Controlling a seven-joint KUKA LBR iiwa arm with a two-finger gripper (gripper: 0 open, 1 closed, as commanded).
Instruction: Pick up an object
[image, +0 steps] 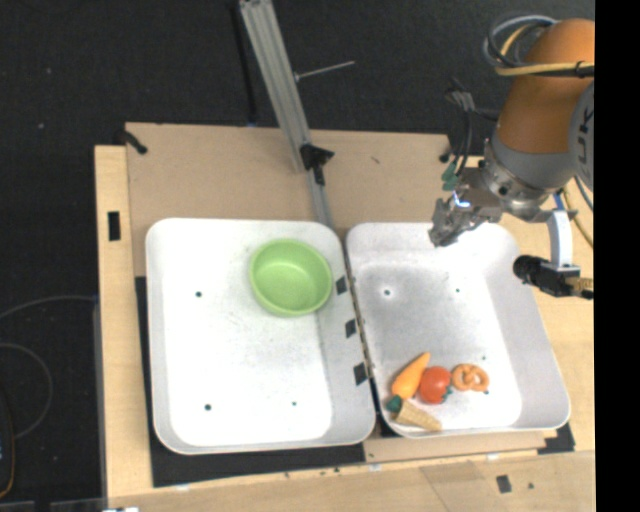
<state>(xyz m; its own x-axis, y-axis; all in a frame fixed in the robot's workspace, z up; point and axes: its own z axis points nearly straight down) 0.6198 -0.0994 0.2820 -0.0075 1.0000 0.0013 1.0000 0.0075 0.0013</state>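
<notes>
Presently the gripper (446, 232) hangs over the far edge of the right bin (500, 300); whether it is spread or pressed together cannot be told. Near that bin's front edge lie a carrot (410, 375), a tomato (434, 385), a pretzel (470, 378) and a cone (417, 418), closely grouped. A green bowl (291, 277) sits toward the left bin's (200, 350) far right corner.

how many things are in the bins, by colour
green: 1, the bowl in the left bin
orange: 2, the carrot and the pretzel
red: 1, the tomato
tan: 1, the cone
total: 5
</notes>
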